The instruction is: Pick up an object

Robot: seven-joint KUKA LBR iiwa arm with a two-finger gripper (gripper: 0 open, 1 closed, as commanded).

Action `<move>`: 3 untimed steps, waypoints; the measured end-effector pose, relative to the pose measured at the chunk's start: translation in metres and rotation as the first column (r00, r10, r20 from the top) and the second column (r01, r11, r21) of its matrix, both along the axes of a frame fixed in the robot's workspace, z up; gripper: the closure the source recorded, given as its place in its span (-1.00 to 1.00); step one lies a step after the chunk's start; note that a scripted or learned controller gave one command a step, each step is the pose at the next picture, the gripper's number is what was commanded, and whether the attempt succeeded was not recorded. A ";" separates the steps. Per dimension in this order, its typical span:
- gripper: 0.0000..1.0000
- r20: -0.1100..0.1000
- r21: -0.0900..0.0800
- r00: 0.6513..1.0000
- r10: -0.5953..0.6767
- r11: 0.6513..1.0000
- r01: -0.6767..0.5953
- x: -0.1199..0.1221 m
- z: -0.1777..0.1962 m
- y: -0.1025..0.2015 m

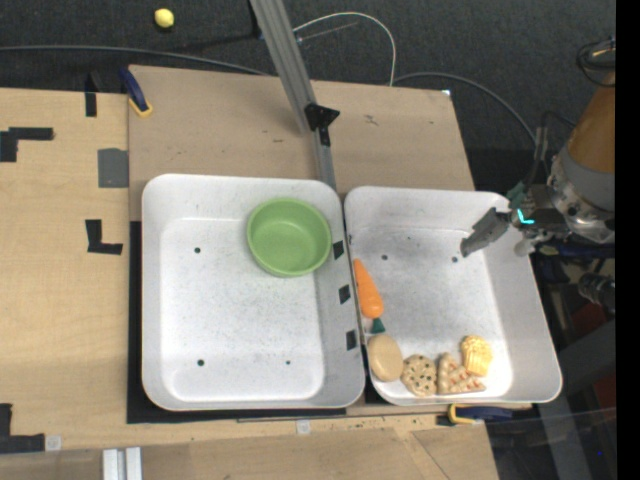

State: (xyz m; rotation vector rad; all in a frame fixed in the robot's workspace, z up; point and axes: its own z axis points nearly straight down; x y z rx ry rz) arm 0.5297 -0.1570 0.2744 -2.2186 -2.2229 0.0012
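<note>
The gripper (487, 233) is hanging over the upper right part of the right bin (440, 203), reaching in from the right edge of the camera view; one dark finger is pointing down and left toward the bin floor, and whether the gripper is open or closed I cannot tell at this angle. Nothing is showing between its tips, so the pick is judged not yet begun: no object is lifted, all are lying on the bin floors. Working outward, the nearest object is the carrot (368, 288), lying lengthwise against the left wall of the right bin, down and to the left of the gripper and well apart from it. Further toward the near edge, a row of small food pieces is sitting along the bottom of the same bin: a pale egg-like piece (385, 357), a speckled cookie (419, 374), a pinkish wafer-like piece (452, 375) and a yellow corn-like piece (476, 353), each touching or just beside its neighbour. The green bowl (289, 236) is resting upright in the left bin (160, 298), at its upper right corner. Remaining, by my judgement: descend on a target, close, lift.
</note>
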 end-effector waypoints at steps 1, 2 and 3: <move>-1.00 -0.005 0.001 1.000 0.000 1.000 0.000 -0.007 -0.049 0.007; -1.00 -0.005 0.001 1.000 0.000 1.000 0.000 -0.011 -0.097 0.017; -1.00 -0.007 0.002 1.000 -0.001 1.000 0.001 -0.020 -0.150 0.025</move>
